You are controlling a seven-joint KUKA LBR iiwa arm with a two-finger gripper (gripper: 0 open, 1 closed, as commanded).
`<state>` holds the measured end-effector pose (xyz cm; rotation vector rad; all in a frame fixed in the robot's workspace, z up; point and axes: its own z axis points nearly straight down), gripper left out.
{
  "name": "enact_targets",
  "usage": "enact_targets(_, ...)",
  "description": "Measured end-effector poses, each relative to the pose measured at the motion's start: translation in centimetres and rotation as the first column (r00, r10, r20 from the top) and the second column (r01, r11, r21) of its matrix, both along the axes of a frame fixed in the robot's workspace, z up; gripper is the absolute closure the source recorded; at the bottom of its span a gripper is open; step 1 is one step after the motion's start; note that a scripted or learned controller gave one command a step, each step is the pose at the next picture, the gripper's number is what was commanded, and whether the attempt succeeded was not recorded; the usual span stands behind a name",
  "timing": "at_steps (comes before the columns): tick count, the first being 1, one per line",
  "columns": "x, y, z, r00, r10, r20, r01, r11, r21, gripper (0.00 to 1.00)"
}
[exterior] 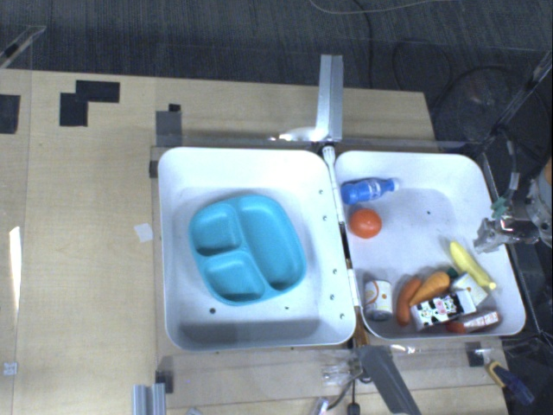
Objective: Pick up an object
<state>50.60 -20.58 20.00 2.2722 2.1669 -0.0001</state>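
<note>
Likely the nearest pick was the yellow banana (471, 265), which lay in the right bin (432, 173) near that bin's right wall, long axis running diagonally from upper left to lower right. Toward the bin's near corner from the banana sat a carrot (429, 288), a small can (377, 294) and some packaged items (hard to separate). An orange ball (365, 223) and a blue bottle (367, 189) lay well apart from the banana, toward the left wall. The gripper (501, 228) sat just beside the banana's upper end, at the right rim, holding nothing visible; whether it was open could not be told.
</note>
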Motion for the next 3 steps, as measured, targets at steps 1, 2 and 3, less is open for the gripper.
enact_targets(1, -1.5, 0.5, 4.5, 0.998, 0.070, 0.001, -0.070, 0.998, 0.000, 1.00)
enact_targets(2, -1.5, 0.5, 4.5, 0.998, 0.070, 0.000, -0.070, 0.998, 0.000, 0.00)
enact_targets(3, -1.9, 1.3, -8.5, 0.993, 0.116, -0.003, -0.116, 0.993, 0.003, 0.00)
